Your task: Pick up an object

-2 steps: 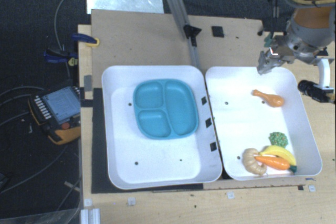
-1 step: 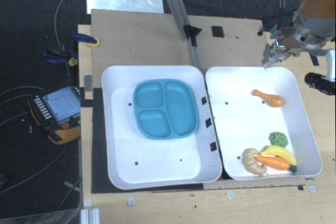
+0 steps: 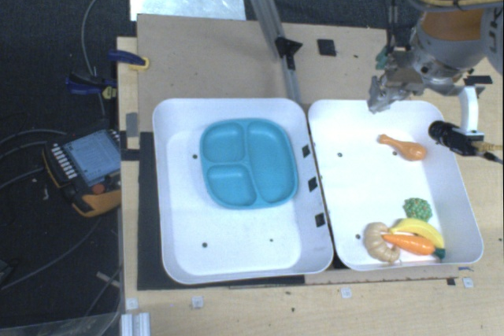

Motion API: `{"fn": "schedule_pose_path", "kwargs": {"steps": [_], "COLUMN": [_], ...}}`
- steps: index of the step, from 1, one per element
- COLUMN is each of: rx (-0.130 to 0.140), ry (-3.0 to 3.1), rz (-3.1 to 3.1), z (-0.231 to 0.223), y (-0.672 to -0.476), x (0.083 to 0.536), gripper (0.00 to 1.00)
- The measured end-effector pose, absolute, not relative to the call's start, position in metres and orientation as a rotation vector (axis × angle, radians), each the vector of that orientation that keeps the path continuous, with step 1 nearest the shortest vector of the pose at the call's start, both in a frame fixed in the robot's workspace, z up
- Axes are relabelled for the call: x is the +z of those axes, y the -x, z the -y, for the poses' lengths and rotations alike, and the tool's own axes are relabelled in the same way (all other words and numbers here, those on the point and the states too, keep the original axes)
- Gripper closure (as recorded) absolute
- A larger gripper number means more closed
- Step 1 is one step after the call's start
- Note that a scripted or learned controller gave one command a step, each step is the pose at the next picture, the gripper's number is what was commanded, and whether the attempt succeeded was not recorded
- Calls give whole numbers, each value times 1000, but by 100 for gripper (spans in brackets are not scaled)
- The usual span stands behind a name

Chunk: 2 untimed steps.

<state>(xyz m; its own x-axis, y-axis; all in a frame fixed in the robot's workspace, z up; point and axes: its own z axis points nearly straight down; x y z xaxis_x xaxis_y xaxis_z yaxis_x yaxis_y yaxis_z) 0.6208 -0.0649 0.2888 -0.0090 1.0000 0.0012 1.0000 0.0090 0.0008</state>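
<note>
My gripper (image 3: 380,101) hangs over the far edge of the right bin (image 3: 354,193), with nothing seen between its fingers. A tan chicken drumstick (image 3: 403,146) lies in that bin a little in front of and to the right of the gripper. At the bin's near right corner sit a green broccoli (image 3: 417,208), a yellow banana (image 3: 419,229), an orange carrot (image 3: 409,243) and a beige croissant-like piece (image 3: 380,241), packed close together.
The left bin (image 3: 177,240) holds a blue divided plate (image 3: 248,162). A grey pole (image 3: 264,4) slants across the back of the bench. Clamps and a handheld device (image 3: 87,165) lie off the bench on the left.
</note>
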Motion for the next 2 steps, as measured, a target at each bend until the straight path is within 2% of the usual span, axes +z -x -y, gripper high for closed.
{"fn": "schedule_pose_path", "kwargs": {"steps": [1,2], "rx": [-3,-1], "ry": [2213,2211], "rz": [2232,2231], "z": [11,-42], "y": [-620,-612], "x": [283,258], "gripper": [100,100]}}
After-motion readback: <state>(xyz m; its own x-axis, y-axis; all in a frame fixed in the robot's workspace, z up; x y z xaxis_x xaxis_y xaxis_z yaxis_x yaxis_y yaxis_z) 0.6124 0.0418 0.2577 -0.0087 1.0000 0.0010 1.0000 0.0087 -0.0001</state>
